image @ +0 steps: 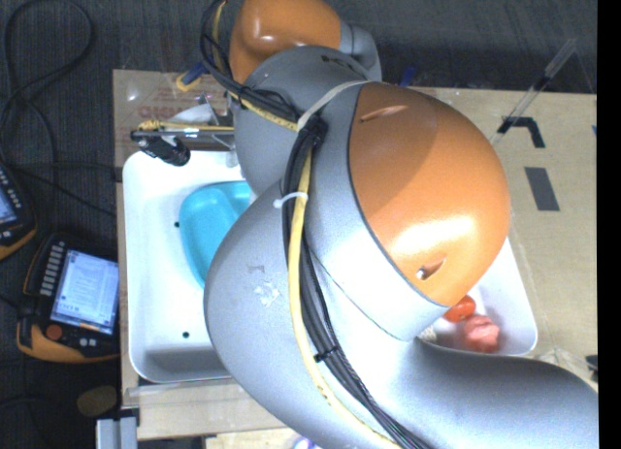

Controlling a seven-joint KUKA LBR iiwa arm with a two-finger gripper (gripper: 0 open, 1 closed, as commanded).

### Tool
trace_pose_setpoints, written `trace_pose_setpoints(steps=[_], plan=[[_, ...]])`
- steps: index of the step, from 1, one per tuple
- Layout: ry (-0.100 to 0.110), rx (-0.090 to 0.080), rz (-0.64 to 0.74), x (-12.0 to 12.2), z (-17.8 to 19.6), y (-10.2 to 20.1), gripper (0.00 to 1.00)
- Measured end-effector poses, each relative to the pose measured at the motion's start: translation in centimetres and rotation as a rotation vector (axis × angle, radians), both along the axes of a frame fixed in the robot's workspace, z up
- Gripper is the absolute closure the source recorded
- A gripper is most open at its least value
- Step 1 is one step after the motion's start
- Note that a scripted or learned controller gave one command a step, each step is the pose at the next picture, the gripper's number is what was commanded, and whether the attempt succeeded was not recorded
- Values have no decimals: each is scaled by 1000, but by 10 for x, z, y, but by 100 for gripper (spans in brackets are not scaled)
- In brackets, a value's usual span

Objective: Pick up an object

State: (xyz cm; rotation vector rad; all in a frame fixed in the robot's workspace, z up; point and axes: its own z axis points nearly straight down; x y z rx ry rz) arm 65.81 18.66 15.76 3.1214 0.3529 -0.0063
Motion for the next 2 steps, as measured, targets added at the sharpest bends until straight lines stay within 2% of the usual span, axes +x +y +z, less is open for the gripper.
trace_pose_setpoints(steps=[1,2], plan=[[-19,6,3,-12,-46,15,0],[-2,-4,121,-6,70,-19,0]])
